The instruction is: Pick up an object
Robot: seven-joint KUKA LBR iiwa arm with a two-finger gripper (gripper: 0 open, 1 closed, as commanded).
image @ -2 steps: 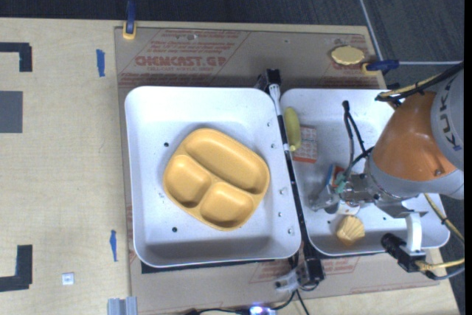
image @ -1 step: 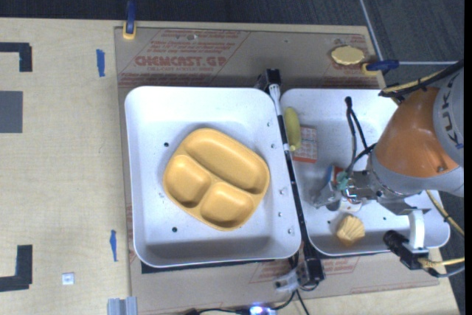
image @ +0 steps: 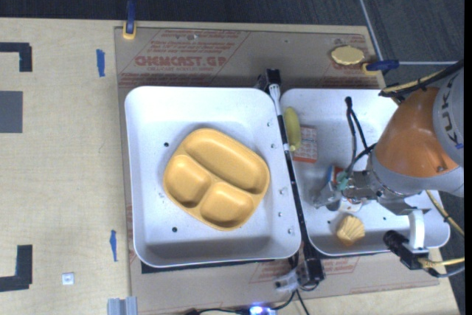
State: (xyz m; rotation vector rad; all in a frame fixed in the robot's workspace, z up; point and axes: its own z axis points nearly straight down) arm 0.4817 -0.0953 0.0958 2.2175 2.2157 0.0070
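The pale wooden bench fills the left of the frame, smooth, with strips of blue tape and dark square marks near its left edge. Right of it sits the left bin, a shallow white plastic tray with rounded corners. A glossy yellow three-compartment tray, with soft rounded lobes, lies in its middle, with bare white floor open all around it.

Past the dark divider, the right bin holds a slim yellow banana-shaped object against its upper left wall, touching a flat white card with red print. Lower in the bin, a small ridged yellow shell-shaped piece lies near the front wall.

The end effector hangs just above that piece, metallic and tangled with black cables; whether its fingers are apart or together cannot be told. The grey arm with its smooth orange band crowds the bin's right half.
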